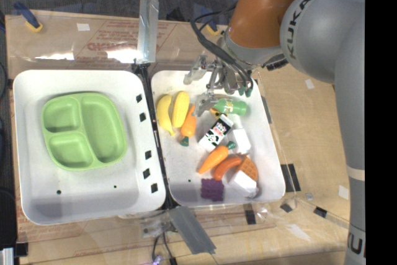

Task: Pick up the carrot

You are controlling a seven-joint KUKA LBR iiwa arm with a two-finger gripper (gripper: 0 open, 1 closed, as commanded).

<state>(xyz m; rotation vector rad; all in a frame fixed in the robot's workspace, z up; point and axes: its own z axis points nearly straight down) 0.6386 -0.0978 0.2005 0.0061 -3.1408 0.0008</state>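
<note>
From my console I see the tool hanging over the far part of the right bin, its metal fingers lost against the clutter below, so I cannot tell whether it is wide or narrow, and I see nothing gripped in it. The carrot lies in the same bin, nearer the camera than the tool and well apart from it, tilted with its green stub toward the far right and its tip pointing to the near left. I count one such carrot, though a second, shorter orange piece rests just beside two yellow bananas on the bin's left side. Between the tool and the carrot lies one black-and-white carton, touching a white block. Just under the tool sits one green bottle-like item. Next to the carrot is one reddish sausage shape, then a brown wedge, another white block and one purple cluster near the front wall. The left bin holds one green divided tray with three compartments. Both bins sit side by side on the worktop.
</note>
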